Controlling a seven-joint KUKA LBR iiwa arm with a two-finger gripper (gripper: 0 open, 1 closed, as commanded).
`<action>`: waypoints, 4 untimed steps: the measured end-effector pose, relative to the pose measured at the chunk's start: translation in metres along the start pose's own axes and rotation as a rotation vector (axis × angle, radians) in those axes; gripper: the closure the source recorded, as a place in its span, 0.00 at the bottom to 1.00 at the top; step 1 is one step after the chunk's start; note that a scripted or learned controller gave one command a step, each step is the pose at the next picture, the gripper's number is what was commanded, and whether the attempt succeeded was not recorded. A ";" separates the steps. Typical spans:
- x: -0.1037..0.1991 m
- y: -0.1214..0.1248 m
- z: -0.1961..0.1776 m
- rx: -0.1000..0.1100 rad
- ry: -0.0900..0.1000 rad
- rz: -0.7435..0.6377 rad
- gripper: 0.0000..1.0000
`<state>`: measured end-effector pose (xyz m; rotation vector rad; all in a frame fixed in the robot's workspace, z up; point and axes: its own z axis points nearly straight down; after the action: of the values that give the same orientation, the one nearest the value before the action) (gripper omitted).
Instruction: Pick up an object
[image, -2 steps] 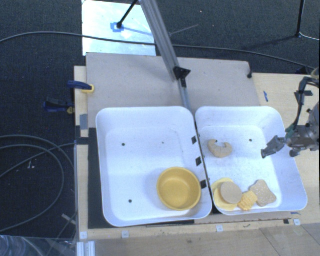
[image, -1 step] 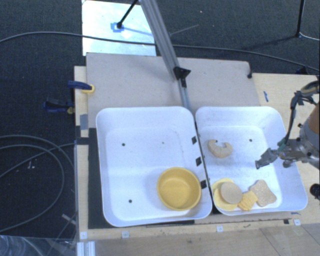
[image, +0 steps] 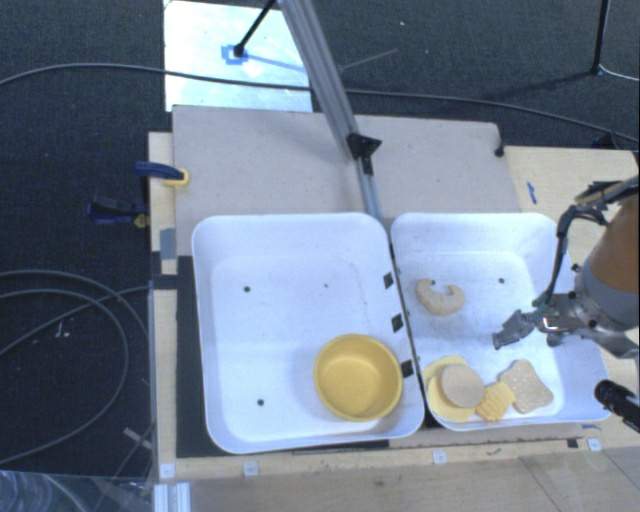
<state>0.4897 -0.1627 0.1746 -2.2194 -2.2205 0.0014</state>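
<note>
- At your far left, dark floor carries looping black cables (image: 70, 330), and a blue clamp (image: 112, 211) with a yellow-tipped one (image: 165, 174) grips the worktop (image: 260, 165) edge.
- You see the left bin (image: 250, 300) next, bare but for a yellow bowl (image: 358, 376) sitting upright in its near right corner, close to the wall shared with the other bin.
- A grey pole (image: 325, 75) slants down from the top of the view and ends at the back where the two bins meet.
- In the right bin (image: 480, 250), a pale curved pastry (image: 440, 297) lies alone near the middle left, well apart from everything else.
- Along that bin's near edge you have a cluster: a yellow plate (image: 438, 400) with a round tan disc (image: 462, 385) on it, a small yellow waffle (image: 494, 402) touching the disc's right side, and a slice of toast (image: 527, 386) just beside the waffle.
- The gripper (image: 512, 333) hangs over the right bin, above the toast and to the right of the pastry; you cannot tell from this angle how its fingers stand, and nothing is seen between them.
- The arm (image: 610, 270) enters at your right edge, its orange band showing above the wrist.
</note>
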 end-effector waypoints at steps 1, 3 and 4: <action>0.002 0.002 0.042 0.000 0.000 0.000 0.00; 0.002 0.009 -0.015 -0.008 -0.003 -0.005 1.00; 0.002 0.010 -0.033 -0.006 -0.002 -0.004 1.00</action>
<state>0.4998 -0.1612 0.2081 -2.2186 -2.2290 -0.0031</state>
